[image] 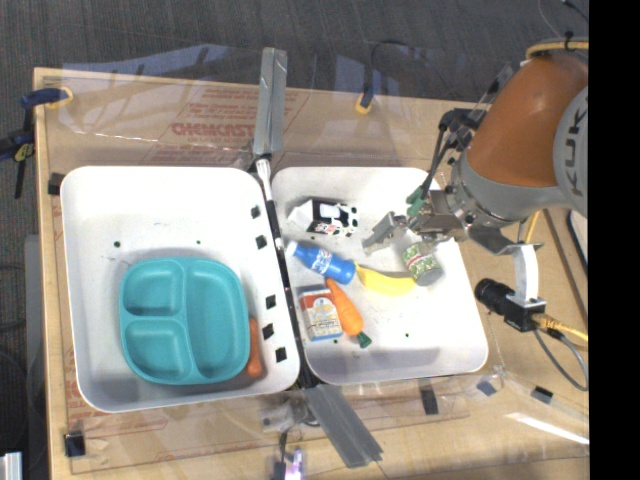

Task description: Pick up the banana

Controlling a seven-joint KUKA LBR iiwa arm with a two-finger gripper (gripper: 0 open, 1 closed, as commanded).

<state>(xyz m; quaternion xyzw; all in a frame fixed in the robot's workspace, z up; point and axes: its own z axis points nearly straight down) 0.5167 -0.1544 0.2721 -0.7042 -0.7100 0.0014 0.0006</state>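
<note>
The banana point(388, 280) lies flat in the right bin point(450, 353), near its middle, with one end touching or just beside a green-labelled can point(423, 262). The pincer point(400, 230) hangs over the same bin, above the banana and apart from it; whether it is wide or narrow cannot be told. A blue bottle point(323, 261) and a carrot point(345, 311) lie left of the banana. The left bin point(90, 193) holds a teal divided plate point(185, 318).

Banana point(388, 281) partly hidden at its right end behind a green-labelled can point(422, 261). Orange thing point(255, 350) mostly tucked under the teal tray point(185, 320) — kind unclear. Arm point(530, 128) cut off at the right. Pincer point(400, 230) fingers — too blurred to judge.
</note>
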